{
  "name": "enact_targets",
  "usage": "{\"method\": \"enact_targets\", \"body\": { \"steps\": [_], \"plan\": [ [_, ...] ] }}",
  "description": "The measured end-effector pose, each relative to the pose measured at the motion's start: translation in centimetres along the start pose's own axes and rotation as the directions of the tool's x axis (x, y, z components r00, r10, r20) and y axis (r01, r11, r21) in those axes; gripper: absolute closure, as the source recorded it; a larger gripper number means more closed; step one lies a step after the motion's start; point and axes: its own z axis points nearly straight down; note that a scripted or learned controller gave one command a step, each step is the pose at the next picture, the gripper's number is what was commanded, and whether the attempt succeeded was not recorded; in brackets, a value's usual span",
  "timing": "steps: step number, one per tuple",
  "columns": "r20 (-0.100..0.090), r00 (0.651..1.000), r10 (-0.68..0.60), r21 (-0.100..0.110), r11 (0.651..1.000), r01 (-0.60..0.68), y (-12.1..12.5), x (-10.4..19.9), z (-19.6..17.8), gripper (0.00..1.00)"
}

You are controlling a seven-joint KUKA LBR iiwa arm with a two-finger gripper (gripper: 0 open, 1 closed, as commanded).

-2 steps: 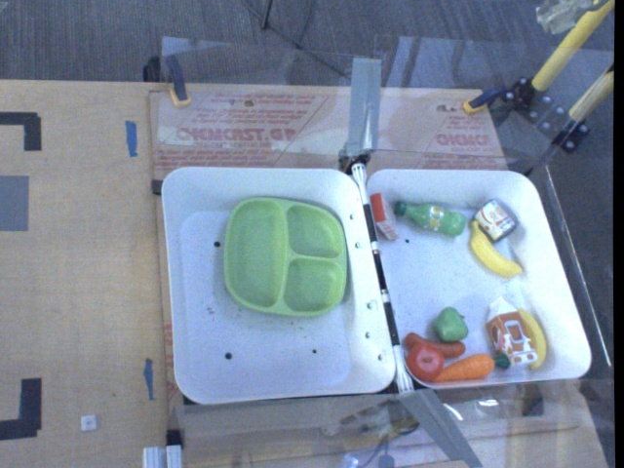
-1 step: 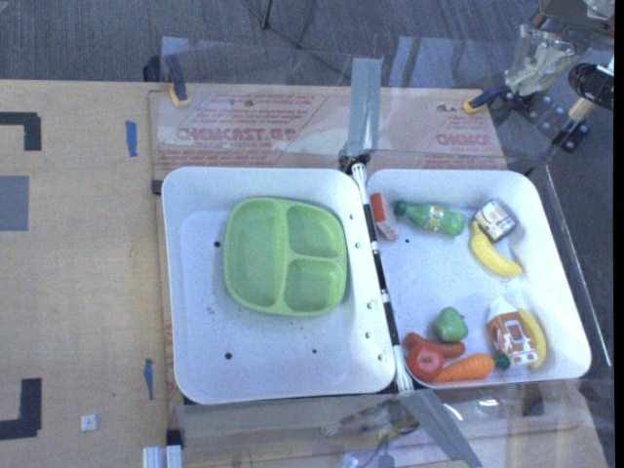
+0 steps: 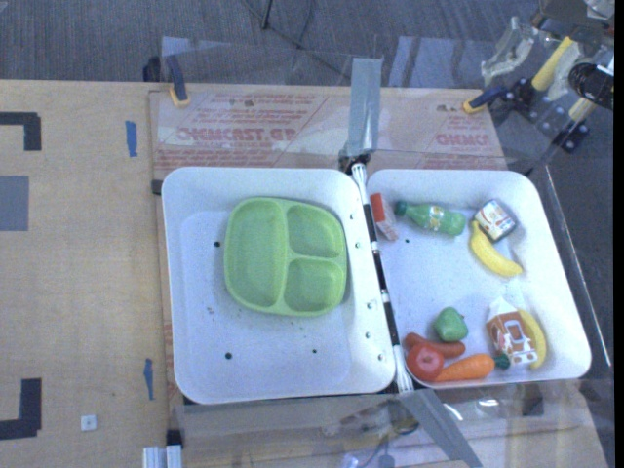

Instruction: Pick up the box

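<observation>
In the right bin [image 3: 556,261], an orange and white carton box [image 3: 507,334] lies near the front right corner, beside a yellow banana [image 3: 534,337]. A small brown and white box [image 3: 495,219] sits at the back right. A slim red and white box [image 3: 382,218] lies against the bin's left wall. My gripper [image 3: 522,58] hangs at the top right, beyond the bin's far corner and well apart from every box. Nothing is seen in it.
The right bin also holds a green bottle [image 3: 429,218], a second banana [image 3: 493,253], a green pepper [image 3: 449,324], a tomato [image 3: 425,361] and a carrot [image 3: 466,368]. A green divided plate [image 3: 286,256] lies in the left bin [image 3: 185,291].
</observation>
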Motion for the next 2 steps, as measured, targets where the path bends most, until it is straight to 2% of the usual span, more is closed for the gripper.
{"method": "enact_targets", "body": {
  "steps": [1,2],
  "plan": [
    [0.0,1.0,-0.002,-0.005,1.0,0.002,0.1,0.1,-1.1,1.0],
    [0.0,1.0,-0.004,-0.01,1.0,0.004,0.1,0.2,-2.2,1.0]
  ]
}}
